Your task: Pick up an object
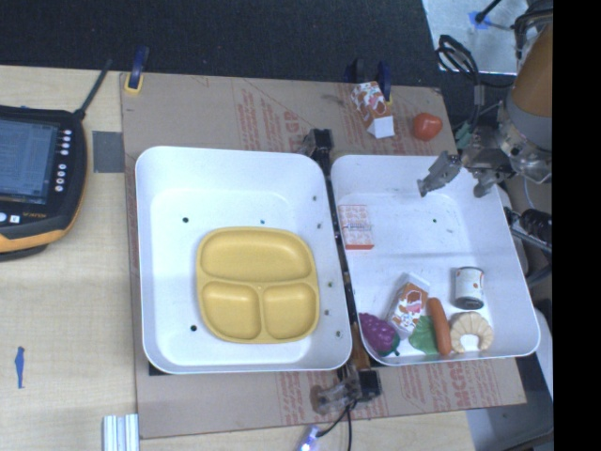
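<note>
Camera view: gripper [460, 174] over top-right edge of right bin [394, 216], fingers spread open w/ nothing between them. Pickable items sit in that bin's lower right corner, well apart from gripper: can [468, 287], croissant [470, 331], carrot [439, 324], snack packet [408, 306], purple grapes [377, 331]. Left bin [169, 205] holds yellow divided tray [255, 283]. Tomato [426, 126] on surface behind right bin.

Yellow divided plate [257, 284] in left bin [160, 252]; food items in right bin [488, 224].
</note>
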You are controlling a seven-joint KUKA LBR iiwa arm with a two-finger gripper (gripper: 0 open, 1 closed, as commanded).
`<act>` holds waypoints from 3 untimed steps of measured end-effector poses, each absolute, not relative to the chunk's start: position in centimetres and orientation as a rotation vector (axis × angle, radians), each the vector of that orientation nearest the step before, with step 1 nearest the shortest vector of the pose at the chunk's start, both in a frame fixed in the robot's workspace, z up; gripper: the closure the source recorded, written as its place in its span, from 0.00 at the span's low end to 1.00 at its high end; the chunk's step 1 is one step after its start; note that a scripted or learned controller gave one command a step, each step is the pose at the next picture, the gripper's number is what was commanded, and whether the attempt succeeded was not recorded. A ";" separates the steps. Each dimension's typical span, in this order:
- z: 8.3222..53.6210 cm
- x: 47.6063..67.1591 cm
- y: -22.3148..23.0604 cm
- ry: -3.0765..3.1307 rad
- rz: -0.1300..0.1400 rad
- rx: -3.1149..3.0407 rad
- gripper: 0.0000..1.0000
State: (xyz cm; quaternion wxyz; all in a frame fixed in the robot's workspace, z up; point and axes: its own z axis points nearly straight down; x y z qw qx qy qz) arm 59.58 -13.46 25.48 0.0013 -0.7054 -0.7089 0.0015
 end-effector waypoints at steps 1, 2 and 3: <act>19.3 54.2 -12.3 -2.225 0.008 -2.212 0.00; 10.2 48.6 -13.0 -2.224 0.006 -2.212 0.00; 9.1 51.4 -19.4 -2.218 -0.014 -2.188 0.00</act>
